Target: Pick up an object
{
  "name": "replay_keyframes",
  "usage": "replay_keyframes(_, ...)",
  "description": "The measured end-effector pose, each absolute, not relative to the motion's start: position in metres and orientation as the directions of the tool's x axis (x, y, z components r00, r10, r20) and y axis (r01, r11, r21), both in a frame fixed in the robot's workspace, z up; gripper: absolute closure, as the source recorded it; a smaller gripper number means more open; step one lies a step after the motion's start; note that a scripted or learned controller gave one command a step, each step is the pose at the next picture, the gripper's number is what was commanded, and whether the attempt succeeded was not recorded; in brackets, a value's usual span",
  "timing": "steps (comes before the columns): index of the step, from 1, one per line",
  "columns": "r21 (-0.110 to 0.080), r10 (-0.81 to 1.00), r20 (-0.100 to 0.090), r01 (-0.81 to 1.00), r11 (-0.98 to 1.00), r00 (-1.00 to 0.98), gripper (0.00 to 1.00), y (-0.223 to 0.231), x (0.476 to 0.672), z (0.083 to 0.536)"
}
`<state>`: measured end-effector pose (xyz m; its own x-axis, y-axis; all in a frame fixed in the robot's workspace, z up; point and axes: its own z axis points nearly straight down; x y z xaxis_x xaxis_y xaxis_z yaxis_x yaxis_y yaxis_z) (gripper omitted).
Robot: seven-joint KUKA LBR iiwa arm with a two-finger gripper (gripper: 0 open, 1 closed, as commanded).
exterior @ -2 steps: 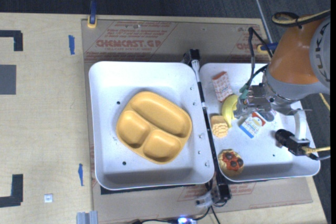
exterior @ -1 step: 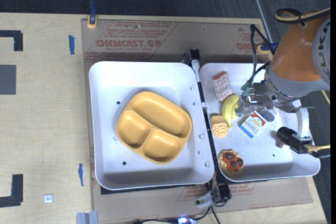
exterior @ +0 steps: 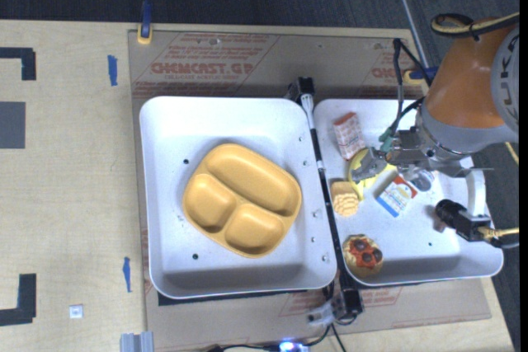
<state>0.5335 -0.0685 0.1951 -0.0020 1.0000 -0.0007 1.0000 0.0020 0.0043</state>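
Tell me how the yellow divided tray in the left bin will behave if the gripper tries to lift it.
The yellow tray looks like moulded plastic, so probably stiff and light for its size. Its smooth, rounded humps offer little for the fingers to pinch and may slip. It is broad, so a grip at one edge would likely tilt it.

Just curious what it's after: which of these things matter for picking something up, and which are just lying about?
In play:
claw
yellow toy
carton
blue packet
corn piece
pizza toy
right bin

Lying about:
yellow tray
left bin
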Motion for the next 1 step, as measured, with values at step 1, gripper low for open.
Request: replay_keyframes(1,0.015,1.000,-0.003,1.000,0.000,0.000,0.00,-0.0903,0.5321,0.1013)
